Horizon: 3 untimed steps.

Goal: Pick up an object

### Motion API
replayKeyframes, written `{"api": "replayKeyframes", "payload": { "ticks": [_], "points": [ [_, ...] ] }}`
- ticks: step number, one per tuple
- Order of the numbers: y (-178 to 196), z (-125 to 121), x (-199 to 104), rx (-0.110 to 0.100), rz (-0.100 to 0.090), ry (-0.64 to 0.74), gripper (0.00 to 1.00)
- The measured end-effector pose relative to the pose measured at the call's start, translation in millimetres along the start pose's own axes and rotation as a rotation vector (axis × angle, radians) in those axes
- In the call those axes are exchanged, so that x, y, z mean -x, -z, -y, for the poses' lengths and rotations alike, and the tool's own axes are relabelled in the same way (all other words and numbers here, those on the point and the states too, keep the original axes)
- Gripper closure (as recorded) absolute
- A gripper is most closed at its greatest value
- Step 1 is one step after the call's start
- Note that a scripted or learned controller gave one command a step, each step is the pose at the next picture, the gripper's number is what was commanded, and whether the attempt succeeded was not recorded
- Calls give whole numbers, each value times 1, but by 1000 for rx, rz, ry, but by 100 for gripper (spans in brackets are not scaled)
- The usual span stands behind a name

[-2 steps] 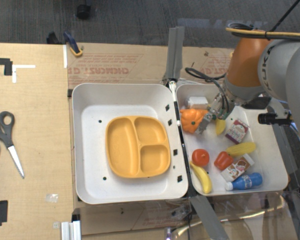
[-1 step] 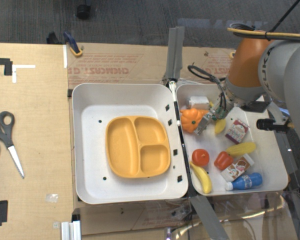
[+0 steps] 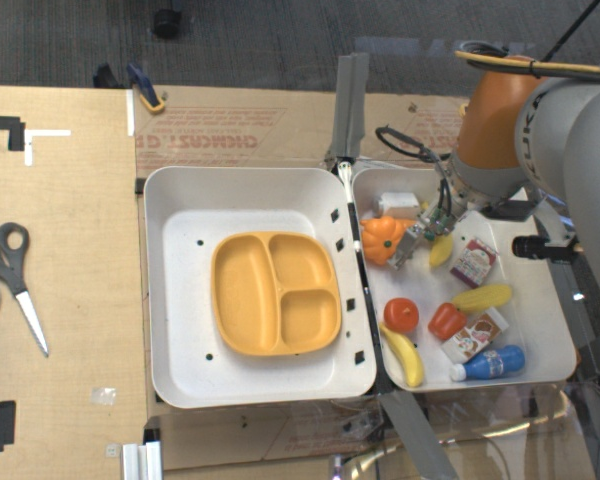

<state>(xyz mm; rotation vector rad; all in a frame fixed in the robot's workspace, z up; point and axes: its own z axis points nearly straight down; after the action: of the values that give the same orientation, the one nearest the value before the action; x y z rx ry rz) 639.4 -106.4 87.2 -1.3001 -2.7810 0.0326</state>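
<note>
Banana hugs right bin's near edge; fingers narrow beside orange pumpkin.

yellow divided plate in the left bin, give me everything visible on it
The plate is a yellow-orange, rounded-rectangle tray, plastic by its look, with three compartments: one long one on its left and two smaller ones stacked on its right, split by raised ridges. It lies flat, right side up, roughly centred on the floor of the left bin. Nothing sits in it.
</note>
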Motion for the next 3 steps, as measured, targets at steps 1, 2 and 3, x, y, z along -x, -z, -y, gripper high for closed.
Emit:
{"api": "replayKeyframes", "payload": {
  "ticks": [1, 2, 3],
  "points": [
    [6, 82, 66, 49, 62, 64, 0],
    [17, 78, 63, 55, 61, 70, 100],
    [127, 55, -10, 56, 52, -246, 100]
  ]
}}
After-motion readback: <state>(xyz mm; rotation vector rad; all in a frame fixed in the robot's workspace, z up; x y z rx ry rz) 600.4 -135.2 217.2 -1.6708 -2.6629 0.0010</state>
